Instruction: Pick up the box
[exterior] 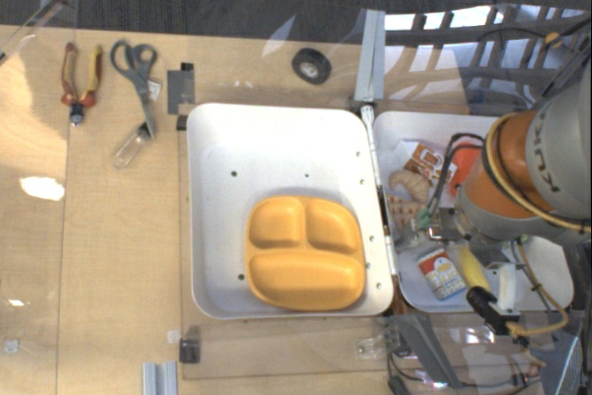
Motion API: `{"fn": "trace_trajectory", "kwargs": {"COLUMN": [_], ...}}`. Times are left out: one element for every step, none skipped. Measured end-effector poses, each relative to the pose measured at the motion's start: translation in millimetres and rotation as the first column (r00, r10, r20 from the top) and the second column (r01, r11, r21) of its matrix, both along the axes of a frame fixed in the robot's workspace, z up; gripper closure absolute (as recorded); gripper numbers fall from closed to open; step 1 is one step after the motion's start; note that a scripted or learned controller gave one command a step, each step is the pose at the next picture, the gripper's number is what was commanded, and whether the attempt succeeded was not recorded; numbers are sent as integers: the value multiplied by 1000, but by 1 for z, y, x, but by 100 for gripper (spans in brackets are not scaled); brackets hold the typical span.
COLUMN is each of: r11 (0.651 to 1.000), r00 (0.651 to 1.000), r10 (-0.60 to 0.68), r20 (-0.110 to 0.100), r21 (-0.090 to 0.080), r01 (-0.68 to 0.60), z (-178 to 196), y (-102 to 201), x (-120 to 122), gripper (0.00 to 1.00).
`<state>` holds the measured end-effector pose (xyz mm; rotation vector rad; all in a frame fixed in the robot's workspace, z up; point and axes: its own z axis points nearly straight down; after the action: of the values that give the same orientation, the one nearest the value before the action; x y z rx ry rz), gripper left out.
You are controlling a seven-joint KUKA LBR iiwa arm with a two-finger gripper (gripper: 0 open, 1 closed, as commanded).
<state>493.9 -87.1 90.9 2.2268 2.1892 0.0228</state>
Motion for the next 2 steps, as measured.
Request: {"fn": "trace_trajectory", "kwargs": {"r11": [996,995], "r00": [996,994], "r10": [-86,-105], "r20": [-7,-7], "r21": [1,2], "r01": [86,105], "z": [-1,0], "y": [-4,-13], "x": [77,15], "gripper": [0,0]}}
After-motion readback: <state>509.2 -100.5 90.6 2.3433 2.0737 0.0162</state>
